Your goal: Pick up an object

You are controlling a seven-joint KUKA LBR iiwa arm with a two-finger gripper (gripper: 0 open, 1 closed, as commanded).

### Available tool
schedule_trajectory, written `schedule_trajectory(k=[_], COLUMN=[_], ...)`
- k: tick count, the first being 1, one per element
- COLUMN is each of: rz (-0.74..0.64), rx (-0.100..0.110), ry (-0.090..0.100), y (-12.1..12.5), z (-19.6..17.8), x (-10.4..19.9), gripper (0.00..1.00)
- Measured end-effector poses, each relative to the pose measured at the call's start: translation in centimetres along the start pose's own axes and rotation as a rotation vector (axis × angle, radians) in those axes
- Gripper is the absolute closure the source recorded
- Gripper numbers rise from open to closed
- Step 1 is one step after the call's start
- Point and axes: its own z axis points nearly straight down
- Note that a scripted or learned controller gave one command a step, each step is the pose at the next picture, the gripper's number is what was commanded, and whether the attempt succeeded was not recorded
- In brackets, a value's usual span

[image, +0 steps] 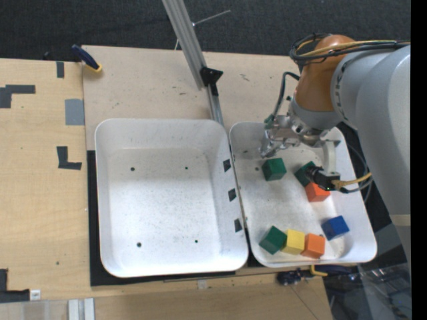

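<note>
Seven blocks lie in the right bin (353, 245); the left bin (107, 135) sits beside it. The gripper (273, 145) hangs over the right bin's far end, just above a green block (273, 170) — whether it is open or closed, I cannot tell. Near it to the right sit a dark green block (305, 173) and an orange one (316, 192). A blue block (335, 227) lies nearer, and along the near wall green (272, 239), yellow (294, 241) and orange (313, 245) blocks touch in a row.
</note>
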Motion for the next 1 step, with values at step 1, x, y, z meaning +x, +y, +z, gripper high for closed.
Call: schedule_trajectory(k=[1], rz=[0.001], rx=[-0.005], ry=[0.001], y=[-0.25], z=[-4.44], x=[0.66], gripper=[1.00])
